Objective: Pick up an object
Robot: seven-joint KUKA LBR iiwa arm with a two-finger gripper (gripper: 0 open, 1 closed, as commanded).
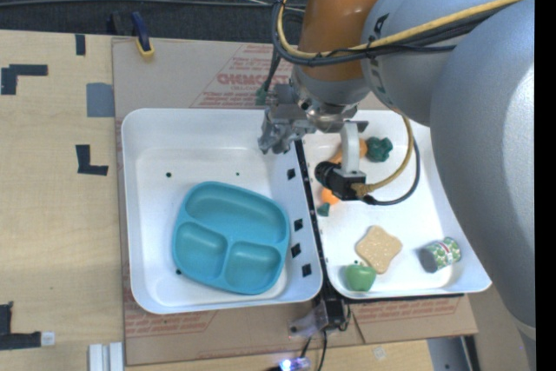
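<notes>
Hand (280,135) hovers over left bin (143,187); blue tray (231,237) inside.

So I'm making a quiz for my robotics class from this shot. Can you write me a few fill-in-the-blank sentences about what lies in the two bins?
1. The divided tray in the left bin is ____ in colour.
2. That tray has ____ compartments.
3. The slice of toast lies in the ____ bin.
4. Just below and left of the toast sits a green ____.

Missing words: blue; three; right; apple
</notes>
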